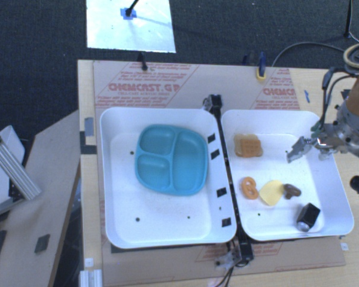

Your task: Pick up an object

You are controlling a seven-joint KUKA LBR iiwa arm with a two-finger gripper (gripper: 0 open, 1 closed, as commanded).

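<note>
Five small items lie in right white bin (329, 178); gripper (297, 150) hovers over bare floor, jaw state unclear; should centre over tan toast-like block (248, 146) before descending.

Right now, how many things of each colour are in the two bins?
Blue: 1, the plate
Tan: 1, the toast
Orange: 1, the pretzel
Yellow: 1, the slice
Brown: 1, the lump
Black: 1, the block
Total: 6

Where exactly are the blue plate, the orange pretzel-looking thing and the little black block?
blue plate (171, 159): camera view, on the ridge between its compartments.
orange pretzel (249, 188): camera view, on its middle.
black block (307, 216): camera view, on its top face.
</note>
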